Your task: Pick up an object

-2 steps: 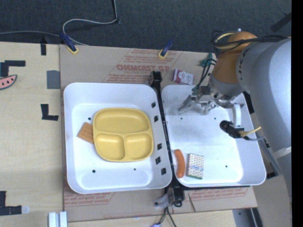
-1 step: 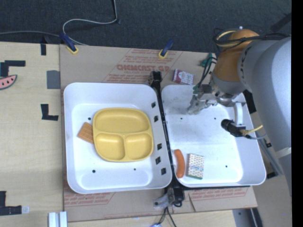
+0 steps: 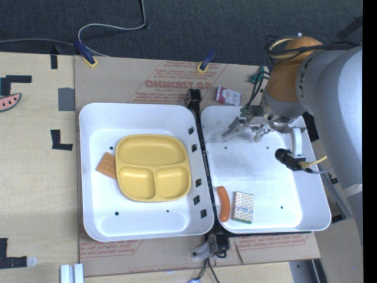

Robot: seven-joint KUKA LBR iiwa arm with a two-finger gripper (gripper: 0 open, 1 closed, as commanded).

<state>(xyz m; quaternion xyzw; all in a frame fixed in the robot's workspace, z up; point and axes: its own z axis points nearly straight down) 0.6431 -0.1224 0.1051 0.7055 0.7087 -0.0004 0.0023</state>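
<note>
Objects for picking lie in two white bins side by side on the surface. In the left bin (image 3: 94, 217) sits a yellow divided plate (image 3: 154, 166), with a tan waffle-like cracker (image 3: 107, 165) tucked against its left edge. In the right bin (image 3: 306, 217), an orange sausage-shaped toy (image 3: 223, 203) lies along the near left wall, and a small patterned packet (image 3: 244, 207) rests just beside it. Farther right and toward the back of that bin, the pincer (image 3: 246, 130) hangs over bare bin floor, its two fingers spread apart with nothing between them. It is well apart from the sausage and packet. The likely risk is that it descends where it is and closes on nothing. If it goes for the sausage, the bin wall could block a finger; the flat packet could slip away.
</note>
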